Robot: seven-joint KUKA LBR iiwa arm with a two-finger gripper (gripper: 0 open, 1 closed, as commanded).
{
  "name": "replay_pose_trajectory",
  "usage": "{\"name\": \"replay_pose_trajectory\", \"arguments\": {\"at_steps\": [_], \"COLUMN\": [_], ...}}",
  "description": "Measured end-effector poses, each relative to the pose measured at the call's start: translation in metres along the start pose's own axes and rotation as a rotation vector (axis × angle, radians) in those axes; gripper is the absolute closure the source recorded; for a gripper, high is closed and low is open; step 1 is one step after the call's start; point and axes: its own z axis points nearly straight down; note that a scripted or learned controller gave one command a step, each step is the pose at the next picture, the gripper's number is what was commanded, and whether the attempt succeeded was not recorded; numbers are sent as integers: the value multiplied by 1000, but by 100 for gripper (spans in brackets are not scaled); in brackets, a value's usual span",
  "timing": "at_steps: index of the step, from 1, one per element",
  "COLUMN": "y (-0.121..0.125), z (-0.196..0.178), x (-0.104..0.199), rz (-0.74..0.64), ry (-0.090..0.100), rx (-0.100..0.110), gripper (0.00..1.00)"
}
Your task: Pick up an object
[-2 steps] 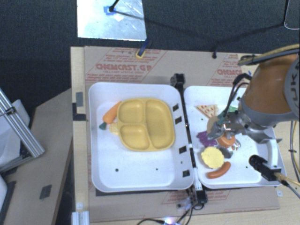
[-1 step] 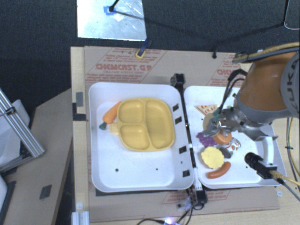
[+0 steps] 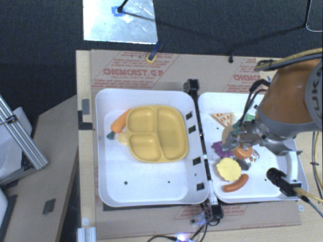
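Sausage [image 3: 235,184] and yellow disc [image 3: 229,169] loose at lower right, in right bin [image 3: 260,186].
Tool [image 3: 235,144] low over purple piece [image 3: 220,148] beside orange piece [image 3: 244,152], likely lining up a grab; spread or pinched, cannot tell.

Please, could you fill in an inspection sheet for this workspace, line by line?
Surface: left bin and right bin, side by side on a brown board.
Job's things: right bin holds a pizza slice, purple piece, yellow round piece, sausage, and orange piece.
Clutter: left bin holds a yellow plate; a carrot lies at its left rim.
Grippers: gripper low over the purple and orange pieces; grasp cannot be judged.
Cables: black cable on the floor.
Surroundings: dark floor, shiny sheet, metal frame.
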Motion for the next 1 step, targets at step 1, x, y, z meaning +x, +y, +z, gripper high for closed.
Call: {"name": "replay_pose_trajectory", "arguments": {"at_steps": [1], "y": [6], "z": [-5], "x": [4], "rz": [-4], "ry": [0], "rx": [-1], "gripper": [100]}}
